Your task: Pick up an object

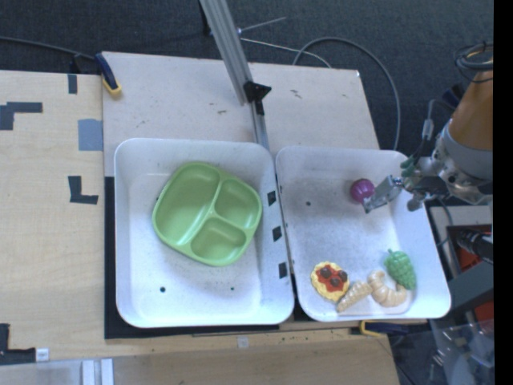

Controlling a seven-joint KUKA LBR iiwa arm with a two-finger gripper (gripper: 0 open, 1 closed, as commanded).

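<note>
The right bin (321, 167) holds a small purple ball (361, 189) near its far side. Along its near edge lie a round yellow-and-red pizza toy (329, 280), a tan pastry-shaped toy (377, 291) and a green leafy toy (401, 269). My gripper (397, 199) hangs over the right side of this bin, just right of the purple ball. Its fingers (377, 199) stand open with nothing between them. The left finger is close beside the ball.
A green divided plate (208, 212) lies in the left bin (136, 279). A slanted metal rod (232, 46) reaches down to the wall between the bins. Cables run across the dark floor behind the bench.
</note>
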